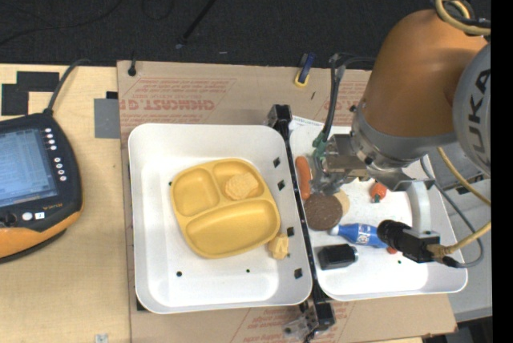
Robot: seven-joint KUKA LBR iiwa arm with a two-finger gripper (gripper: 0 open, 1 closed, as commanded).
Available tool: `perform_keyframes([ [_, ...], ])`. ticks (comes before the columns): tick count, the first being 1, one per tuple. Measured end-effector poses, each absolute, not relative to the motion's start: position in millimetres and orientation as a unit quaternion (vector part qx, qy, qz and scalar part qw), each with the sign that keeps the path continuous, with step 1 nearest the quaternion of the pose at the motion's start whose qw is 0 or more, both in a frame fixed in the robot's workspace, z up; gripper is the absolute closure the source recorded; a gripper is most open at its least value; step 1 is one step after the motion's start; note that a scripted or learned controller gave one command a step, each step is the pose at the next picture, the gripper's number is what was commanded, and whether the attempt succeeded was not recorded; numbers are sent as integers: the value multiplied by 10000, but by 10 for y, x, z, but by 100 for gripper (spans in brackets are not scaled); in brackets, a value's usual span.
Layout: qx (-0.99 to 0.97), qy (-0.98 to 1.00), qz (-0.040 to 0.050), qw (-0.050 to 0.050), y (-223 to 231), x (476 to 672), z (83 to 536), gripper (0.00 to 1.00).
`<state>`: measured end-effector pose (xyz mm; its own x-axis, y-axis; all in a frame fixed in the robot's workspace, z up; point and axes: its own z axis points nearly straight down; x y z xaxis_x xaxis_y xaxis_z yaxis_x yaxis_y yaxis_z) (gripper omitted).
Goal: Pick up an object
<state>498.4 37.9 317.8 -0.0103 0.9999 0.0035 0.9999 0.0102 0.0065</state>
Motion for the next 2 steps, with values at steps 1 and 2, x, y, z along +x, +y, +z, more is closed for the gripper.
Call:
perform_keyframes([
  [1, 7014, 7127, 23, -15, 1743, 4757, 3695, 100],
  [2, 7052, 7090, -33, -15, 1668, 4766, 3759, 100],
])
